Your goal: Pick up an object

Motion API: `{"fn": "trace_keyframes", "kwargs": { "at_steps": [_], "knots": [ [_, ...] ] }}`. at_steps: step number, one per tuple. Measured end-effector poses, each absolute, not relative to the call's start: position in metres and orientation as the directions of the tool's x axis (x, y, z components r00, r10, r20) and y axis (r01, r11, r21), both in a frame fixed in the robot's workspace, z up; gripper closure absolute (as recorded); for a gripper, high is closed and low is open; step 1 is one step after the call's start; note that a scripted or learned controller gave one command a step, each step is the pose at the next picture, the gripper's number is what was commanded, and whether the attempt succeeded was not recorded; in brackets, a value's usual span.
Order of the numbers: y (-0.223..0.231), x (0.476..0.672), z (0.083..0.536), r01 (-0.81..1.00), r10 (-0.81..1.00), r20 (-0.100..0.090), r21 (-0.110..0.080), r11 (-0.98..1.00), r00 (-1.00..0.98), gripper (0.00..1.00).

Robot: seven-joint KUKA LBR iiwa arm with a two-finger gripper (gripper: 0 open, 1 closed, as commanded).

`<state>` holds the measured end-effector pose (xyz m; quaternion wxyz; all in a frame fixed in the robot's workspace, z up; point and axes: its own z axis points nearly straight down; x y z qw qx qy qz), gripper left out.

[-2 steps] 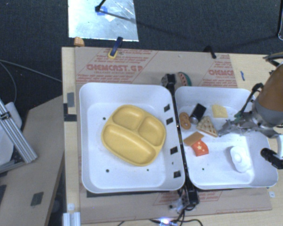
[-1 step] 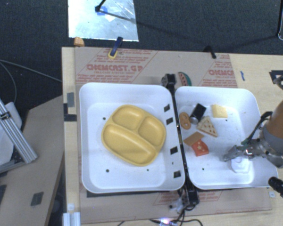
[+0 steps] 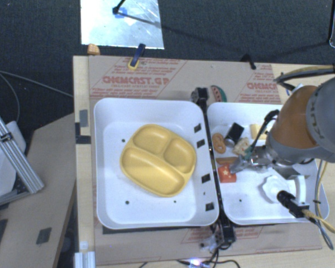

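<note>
Since the task leaves the choice of object open, the likeliest target is the one nearest the tool: a small flat red square block [image 3: 228, 175]. It lies in the right-hand shallow white plastic bin [image 3: 251, 216], toward the table's near right corner and close to the wall beside the other bin. The grey arm's two-finger gripper [image 3: 237, 165] sits right at that block, though I cannot tell if it touches. Whether the jaws are released or clenched cannot be told from this slant either.

To do the step well, I judge the jaws should straddle the red block squarely, come down almost to the bin floor, close, and only then lift straight up. The block looks thin, so a shallow descent would likely skim over it.

A little farther back lie a pale beige lump [image 3: 241, 147], a round brown-orange disc [image 3: 219, 143], a black rectangular block [image 3: 234, 132] and a pale yellow piece [image 3: 255, 130]. They are near enough that a wide approach could nudge them. The left white bin [image 3: 109, 149] holds a yellow divided plastic plate [image 3: 158, 159].

Along the table's far edge, a brown cardboard sheet [image 3: 173, 77] carries red print reading "CHEMCAST GP", partly repeated toward the far right corner.
</note>
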<state>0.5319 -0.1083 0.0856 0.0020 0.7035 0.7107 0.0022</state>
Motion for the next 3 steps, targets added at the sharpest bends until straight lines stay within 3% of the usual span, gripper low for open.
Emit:
{"fn": "trace_keyframes", "kwargs": {
  "at_steps": [1,2,3],
  "knots": [
    [-0.047,0.537,0.190,1.000,1.000,0.002,0.013,0.011,-0.011,0.00],
    [0.023,0.485,0.184,1.000,1.000,0.004,-0.002,0.011,-0.011,0.00],
    [0.018,0.488,0.195,1.000,1.000,0.001,0.004,0.007,-0.007,1.00]
  ]
}}
